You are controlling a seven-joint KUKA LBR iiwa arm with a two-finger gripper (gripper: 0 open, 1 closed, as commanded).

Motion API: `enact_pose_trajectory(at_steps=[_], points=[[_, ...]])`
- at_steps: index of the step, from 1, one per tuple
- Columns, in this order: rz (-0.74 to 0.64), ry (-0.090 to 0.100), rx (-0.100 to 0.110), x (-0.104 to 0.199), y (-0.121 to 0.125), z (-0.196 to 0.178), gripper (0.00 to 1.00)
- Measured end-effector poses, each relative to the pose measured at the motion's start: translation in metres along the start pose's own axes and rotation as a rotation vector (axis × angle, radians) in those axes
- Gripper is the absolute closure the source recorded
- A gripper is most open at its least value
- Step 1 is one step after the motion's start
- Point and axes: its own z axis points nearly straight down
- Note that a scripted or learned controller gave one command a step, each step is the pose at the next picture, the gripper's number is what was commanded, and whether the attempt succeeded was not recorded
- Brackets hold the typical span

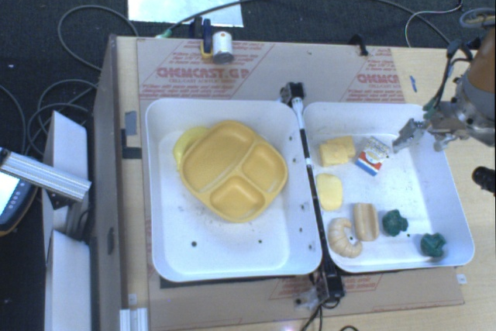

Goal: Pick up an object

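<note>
so the claw [409,134] is hanging over the far right part of the right bin [453,201], coming in from the right edge, and honestly i cannot tell if it's spread or pinched from this angle, nothing visibly in it. closest thing to it is the little red, white and blue carton [373,155], just left of the tip, with a pale yellow block [337,151] beside that. another yellow piece [329,191] sits tight against the divider between the bins. along the near edge there's a croissant-looking thing [344,236] touching a bread roll [365,221], then two green lumps [394,222] [432,245], the second nearly in the near right corner. the open floor is mostly mid-right, between the carton and the green stuff. left bin [167,167] is hogged by a big yellow divided tray [232,170], with bare room along its near and left walls. the desk [325,66] shows at the far side.
</note>
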Motion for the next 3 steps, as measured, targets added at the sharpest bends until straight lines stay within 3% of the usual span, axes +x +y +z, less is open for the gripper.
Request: enact_pose_trajectory(at_steps=[1,2,3], points=[[0.002,0.001,0.002,0.032,-0.062,0.091,0.00],[0.003,-0.004,-0.012,0.050,-0.084,0.132,0.00],[0.001,0.003,-0.016,0.052,-0.081,0.120,1.00]])
